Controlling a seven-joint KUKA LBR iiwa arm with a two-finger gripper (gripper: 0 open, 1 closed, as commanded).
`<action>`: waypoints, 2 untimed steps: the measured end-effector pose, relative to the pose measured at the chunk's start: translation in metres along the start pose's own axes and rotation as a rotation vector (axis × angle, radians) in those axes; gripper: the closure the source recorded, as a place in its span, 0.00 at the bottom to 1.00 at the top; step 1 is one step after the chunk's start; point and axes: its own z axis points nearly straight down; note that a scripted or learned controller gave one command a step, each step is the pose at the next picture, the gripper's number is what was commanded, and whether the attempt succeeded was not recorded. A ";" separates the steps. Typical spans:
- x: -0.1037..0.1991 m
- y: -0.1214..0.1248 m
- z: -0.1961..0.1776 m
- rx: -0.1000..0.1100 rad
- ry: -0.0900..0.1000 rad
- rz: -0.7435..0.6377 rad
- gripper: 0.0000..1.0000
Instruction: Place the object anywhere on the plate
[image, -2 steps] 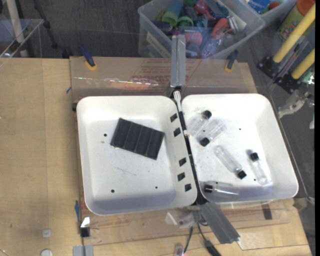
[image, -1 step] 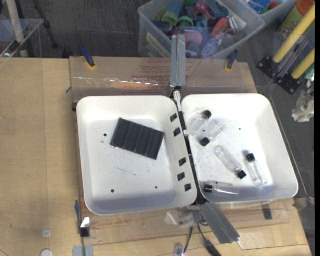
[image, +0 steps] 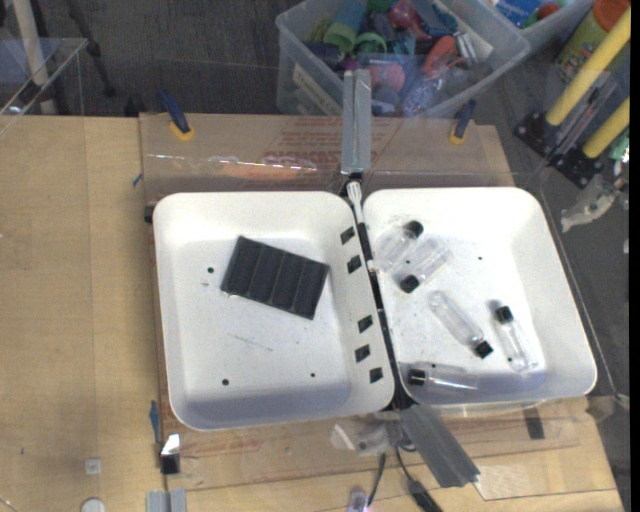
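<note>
No legible writing or brand anywhere. Left bin (image: 180, 390) holds a dark ribbed plate (image: 275, 277), just left of bin centre, tilted. Right bin (image: 570, 330) holds clear vials with black caps: two toward 11 o'clock (image: 412, 250), two toward 4 o'clock (image: 508, 332), one at the 7 o'clock rim (image: 438, 377). Clear tub (image: 400, 50) of coloured toys at 12 o'clock, beyond the bins. Gripper state: cannot tell.

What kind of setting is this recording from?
Likely a robotics lab bench: two white bins clamped side by side, clear vials for picking, a dark ribbed plate, a tub of toys behind.
</note>
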 end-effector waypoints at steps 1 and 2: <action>-0.001 0.001 -0.010 -0.002 0.000 0.001 1.00; -0.001 0.001 -0.010 -0.002 -0.001 0.001 0.00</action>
